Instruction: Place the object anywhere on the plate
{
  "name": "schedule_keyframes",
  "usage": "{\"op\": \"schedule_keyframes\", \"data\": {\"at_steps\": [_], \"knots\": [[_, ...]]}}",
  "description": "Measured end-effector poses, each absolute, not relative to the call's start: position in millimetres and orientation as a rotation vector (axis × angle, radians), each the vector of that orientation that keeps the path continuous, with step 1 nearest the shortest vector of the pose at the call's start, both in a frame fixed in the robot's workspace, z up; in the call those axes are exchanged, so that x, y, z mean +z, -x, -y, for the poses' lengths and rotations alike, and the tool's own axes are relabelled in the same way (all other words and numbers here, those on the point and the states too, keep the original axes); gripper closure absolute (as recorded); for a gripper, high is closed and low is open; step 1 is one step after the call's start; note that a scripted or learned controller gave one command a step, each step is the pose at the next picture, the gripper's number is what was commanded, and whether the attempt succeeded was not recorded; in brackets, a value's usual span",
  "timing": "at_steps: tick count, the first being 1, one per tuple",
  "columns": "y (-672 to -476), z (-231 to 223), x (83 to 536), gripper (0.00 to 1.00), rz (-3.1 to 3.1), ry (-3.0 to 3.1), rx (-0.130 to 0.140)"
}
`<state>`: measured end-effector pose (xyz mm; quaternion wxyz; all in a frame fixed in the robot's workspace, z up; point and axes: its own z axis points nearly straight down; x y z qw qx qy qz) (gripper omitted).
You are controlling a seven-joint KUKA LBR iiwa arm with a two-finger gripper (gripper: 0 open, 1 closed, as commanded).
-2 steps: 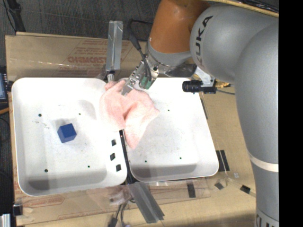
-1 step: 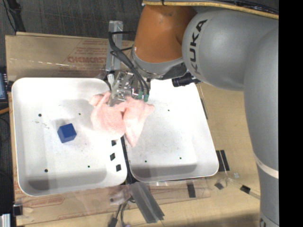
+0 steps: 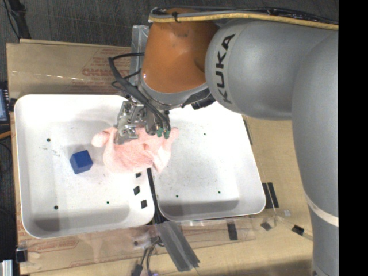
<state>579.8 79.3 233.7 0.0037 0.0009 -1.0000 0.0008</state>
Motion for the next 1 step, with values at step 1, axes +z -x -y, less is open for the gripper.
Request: {"op": "schedule_keyframes", "data": {"at_steps": [1], "knots": [[-579.9,-79.5,234.0,0.00,3.135,-0.004,0.002]]}}
